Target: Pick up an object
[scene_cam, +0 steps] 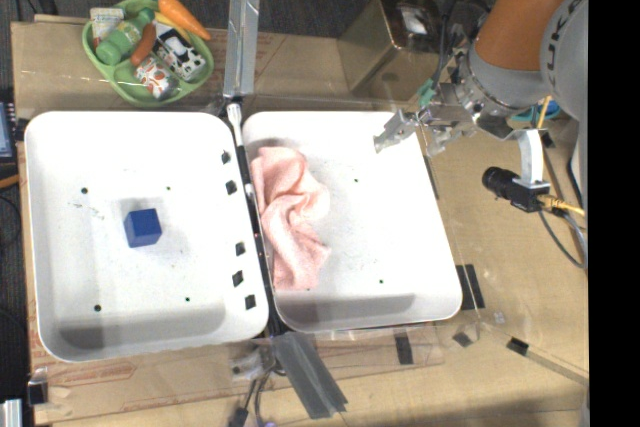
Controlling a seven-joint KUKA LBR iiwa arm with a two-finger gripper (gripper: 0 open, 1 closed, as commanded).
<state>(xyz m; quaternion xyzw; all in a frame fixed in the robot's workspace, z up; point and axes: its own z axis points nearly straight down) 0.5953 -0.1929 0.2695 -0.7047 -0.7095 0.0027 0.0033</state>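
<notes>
We see the grey arm's two-finger gripper [400, 129] above the upper right corner of the right-hand shallow white bin [420, 245], its metal fingers [388, 137] pointing left; we cannot tell whether they are spread or closed, and nothing shows between them. A crumpled pink cloth [290, 215] lies against the left wall of that bin (well apart from the gripper). A small blue cube [143, 226] sits in the left-hand white bin [60, 305]. Beyond the bins, a green bowl of toy food [148, 49] rests on the bench.
</notes>
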